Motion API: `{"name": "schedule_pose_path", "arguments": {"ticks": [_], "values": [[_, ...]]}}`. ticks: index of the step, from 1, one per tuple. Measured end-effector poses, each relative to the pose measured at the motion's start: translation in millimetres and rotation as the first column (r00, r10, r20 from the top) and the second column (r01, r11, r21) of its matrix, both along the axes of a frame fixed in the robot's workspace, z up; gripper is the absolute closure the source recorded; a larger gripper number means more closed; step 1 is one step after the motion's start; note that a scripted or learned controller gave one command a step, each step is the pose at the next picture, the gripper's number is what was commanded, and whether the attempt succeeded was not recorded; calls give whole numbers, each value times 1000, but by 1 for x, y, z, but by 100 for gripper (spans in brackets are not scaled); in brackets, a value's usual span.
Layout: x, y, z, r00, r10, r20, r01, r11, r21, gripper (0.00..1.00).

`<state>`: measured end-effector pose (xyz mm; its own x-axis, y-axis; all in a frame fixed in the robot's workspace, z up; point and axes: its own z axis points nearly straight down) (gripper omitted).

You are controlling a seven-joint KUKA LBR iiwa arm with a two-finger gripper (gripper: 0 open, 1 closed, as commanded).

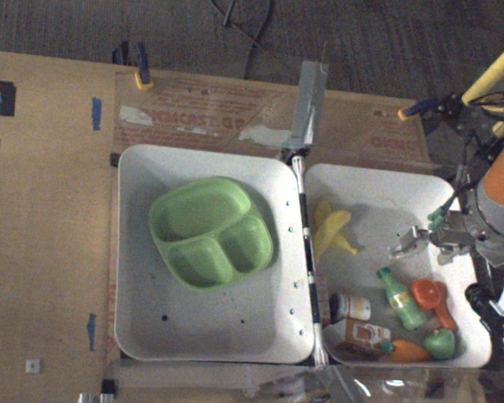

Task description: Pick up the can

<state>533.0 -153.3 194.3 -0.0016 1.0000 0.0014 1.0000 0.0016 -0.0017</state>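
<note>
One can (364, 336), two bananas (332, 230)

The grey arm (500, 207) reaches in from the right, its gripper (415, 241) lowered, fingers parted.

left bin (131, 255): on the surface (35, 246), left of the right bin (386, 187), the two side by side
divided plate (212, 232): in the left bin, toward its back and middle
bananas (331, 229): in the right bin, at its left wall, behind the can (351, 307)
can: on its side near the right bin's front left; a carton (363, 334) just in front of it
bottle (400, 299): right of the can; a cup (427, 294) beside it on the right
carrot (408, 350): along the front wall; a pepper (440, 344) at its right
gripper (421, 239): over the right bin's right part, behind the bottle
</note>
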Motion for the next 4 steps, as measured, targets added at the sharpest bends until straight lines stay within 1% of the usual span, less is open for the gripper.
{"name": "schedule_pose_path", "arguments": {"ticks": [1, 2, 3, 4], "values": [[-36, -21, -88, 972, -235, 2, 235, 972, -1, 0], [-29, 55, -88, 991, 135, 2, -135, 991, 0, 0], [-49, 48, -105, 989, -147, 16, 147, 989, 1, 0], [-48, 43, -94, 988, -154, 23, 154, 988, -7, 100]]}}
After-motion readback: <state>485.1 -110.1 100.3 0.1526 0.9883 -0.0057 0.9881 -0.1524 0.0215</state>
